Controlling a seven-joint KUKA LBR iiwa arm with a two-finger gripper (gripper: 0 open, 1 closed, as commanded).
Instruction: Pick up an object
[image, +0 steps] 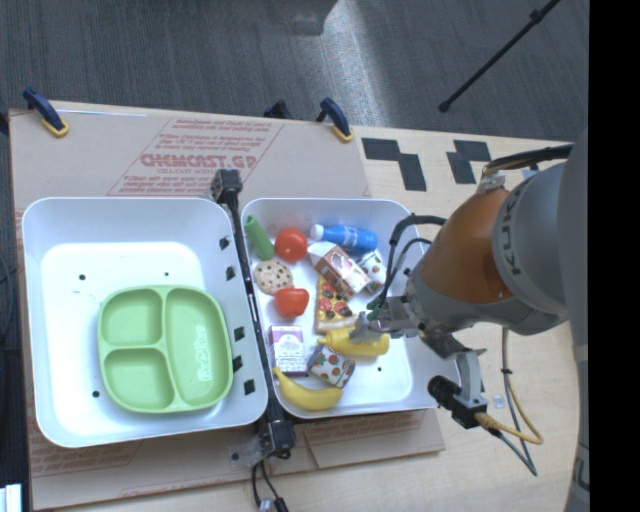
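From above, my arm (500, 255) reaches in from the right over the right bin (400, 385), grey with the orange band bulging over the bin's right rim. My gripper (372, 322) sits low over the bin's middle, right at the upper end of a small banana (356, 345). I cannot tell how far my fingers are spread, nor whether anything is between them; the wrist hides them.

The right bin is crowded. Along its far edge lie a green bottle (259, 238) near the left corner, a tomato (291, 244), and a blue and white bottle (345, 237). Below them sit a cookie (272, 276) by the left wall, a second red fruit (292, 301), a small carton (339, 268) and a pizza slice (331, 301). Near the front edge are a purple box (288, 350), a patterned packet (331, 368) and a larger banana (307, 393) against the front rim. The print on the boxes is too small to read.

The left bin (40, 235) holds a green tray (165, 348) with three compartments, toward its front.

Behind the bins lies a cardboard sheet (320, 150) printed in red; the large line reads something like "CHEMCAST GP", the smaller lines unreadable. Blue clamps (336, 117) grip its far edge.
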